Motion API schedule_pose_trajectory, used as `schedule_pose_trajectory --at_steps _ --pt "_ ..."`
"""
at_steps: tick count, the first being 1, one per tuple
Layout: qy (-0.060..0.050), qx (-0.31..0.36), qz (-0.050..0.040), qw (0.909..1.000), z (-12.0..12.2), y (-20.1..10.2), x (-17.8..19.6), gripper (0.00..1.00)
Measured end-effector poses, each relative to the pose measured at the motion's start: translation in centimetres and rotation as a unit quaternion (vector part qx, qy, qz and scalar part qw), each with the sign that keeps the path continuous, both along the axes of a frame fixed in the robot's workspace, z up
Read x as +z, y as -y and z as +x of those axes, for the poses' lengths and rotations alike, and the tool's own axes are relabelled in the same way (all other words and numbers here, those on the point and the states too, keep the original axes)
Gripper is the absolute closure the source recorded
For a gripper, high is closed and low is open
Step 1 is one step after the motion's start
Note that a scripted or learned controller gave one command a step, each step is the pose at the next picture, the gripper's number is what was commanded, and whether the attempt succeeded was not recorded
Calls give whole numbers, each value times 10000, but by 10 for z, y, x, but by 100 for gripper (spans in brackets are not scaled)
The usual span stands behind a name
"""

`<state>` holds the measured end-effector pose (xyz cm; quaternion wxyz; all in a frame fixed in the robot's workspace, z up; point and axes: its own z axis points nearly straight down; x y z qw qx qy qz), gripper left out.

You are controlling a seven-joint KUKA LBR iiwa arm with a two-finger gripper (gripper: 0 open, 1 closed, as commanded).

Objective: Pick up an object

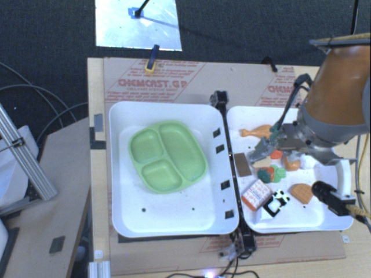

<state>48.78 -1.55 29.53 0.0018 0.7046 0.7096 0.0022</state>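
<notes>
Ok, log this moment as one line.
arm: over right bin | gripper: low among toys, grasp unclear | green tray: left bin

green tray [168, 156] in left bin [124, 213]; gripper [268, 148] over right-bin toys [272, 175]

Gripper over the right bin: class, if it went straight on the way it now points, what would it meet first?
The gripper points down and to the view's left. Straight on, it would probably meet the brown rectangular block by the right bin's left wall first, though depth is hard to judge from above.
</notes>
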Motion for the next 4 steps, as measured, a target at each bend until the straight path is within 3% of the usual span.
schedule_pose_trajectory --at_steps 1,2,3,4 --pt "-53 -22 2 10000 -2 -18 -69 0" --pt "8 -13 -4 10000 0 -8 -12 0" --pt "-36 -6 1 10000 -1 -24 -52 0" --pt "23 3 5 10000 0 -46 36 0"
